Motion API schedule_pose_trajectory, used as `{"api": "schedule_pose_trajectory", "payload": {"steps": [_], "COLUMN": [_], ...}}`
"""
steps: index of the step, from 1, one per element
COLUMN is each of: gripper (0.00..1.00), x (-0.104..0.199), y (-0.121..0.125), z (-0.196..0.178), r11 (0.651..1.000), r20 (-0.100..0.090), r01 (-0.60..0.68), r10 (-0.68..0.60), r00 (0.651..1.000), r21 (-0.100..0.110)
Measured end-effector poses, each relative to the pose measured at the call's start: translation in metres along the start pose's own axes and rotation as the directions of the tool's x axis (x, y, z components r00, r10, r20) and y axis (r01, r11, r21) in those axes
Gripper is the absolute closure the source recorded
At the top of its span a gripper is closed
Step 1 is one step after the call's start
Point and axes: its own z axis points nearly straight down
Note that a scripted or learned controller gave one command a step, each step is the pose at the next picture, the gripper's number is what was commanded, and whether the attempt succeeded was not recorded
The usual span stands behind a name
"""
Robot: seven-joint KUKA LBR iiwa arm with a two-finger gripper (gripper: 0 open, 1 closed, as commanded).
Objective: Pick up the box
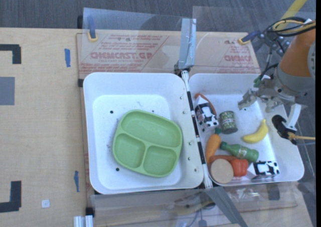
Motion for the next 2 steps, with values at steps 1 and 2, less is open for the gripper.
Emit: {"api": "schedule_pose_trajectory", "payload": {"steps": [1,2], "gripper": [0.0,0.0], "x": [0.011,0.006], "y": [0.032,-0.011], "z": [0.026,0.025], "r11": [0.997,0.994], "r20": [-0.003,-0.003], "r01": [-0.078,-0.107], "r10": [0.078,0.108], "r00": [0.997,0.994], "r21": [0.006,0.009]}}
